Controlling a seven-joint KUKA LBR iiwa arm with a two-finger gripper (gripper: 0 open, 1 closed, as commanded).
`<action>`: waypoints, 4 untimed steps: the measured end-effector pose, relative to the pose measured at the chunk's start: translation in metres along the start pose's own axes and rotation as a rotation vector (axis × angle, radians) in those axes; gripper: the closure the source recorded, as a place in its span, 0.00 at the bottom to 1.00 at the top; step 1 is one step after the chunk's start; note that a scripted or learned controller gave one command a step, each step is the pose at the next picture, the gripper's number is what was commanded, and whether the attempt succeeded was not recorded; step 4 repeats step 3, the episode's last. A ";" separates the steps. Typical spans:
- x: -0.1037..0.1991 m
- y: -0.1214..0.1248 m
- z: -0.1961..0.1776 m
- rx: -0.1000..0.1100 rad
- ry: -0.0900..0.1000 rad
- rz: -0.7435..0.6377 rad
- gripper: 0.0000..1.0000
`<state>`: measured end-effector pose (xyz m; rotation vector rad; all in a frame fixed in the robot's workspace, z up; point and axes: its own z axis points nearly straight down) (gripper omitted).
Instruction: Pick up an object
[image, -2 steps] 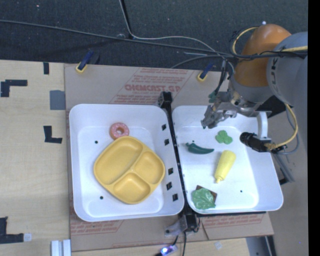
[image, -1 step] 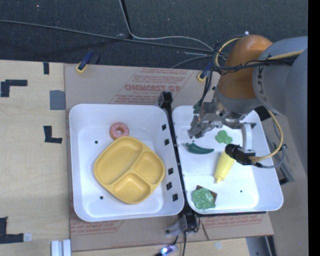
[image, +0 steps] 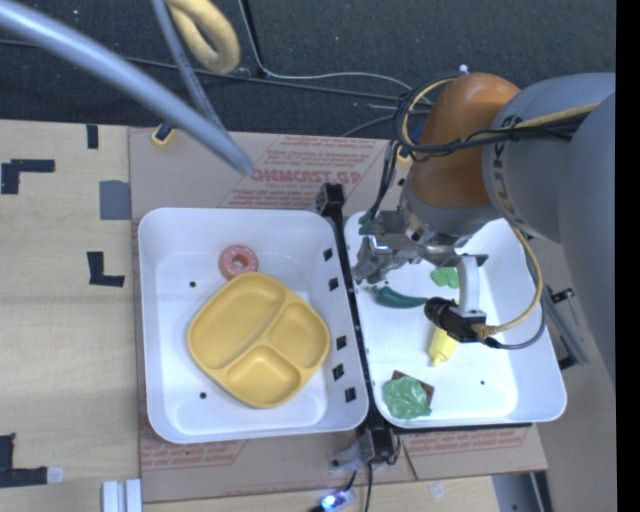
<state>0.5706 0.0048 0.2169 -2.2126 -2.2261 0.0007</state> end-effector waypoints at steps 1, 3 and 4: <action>0.047 -0.018 0.008 0.002 -0.001 0.001 1.00; 0.092 -0.037 -0.007 0.000 -0.002 0.003 0.00; 0.092 -0.037 -0.007 0.000 -0.002 0.003 0.00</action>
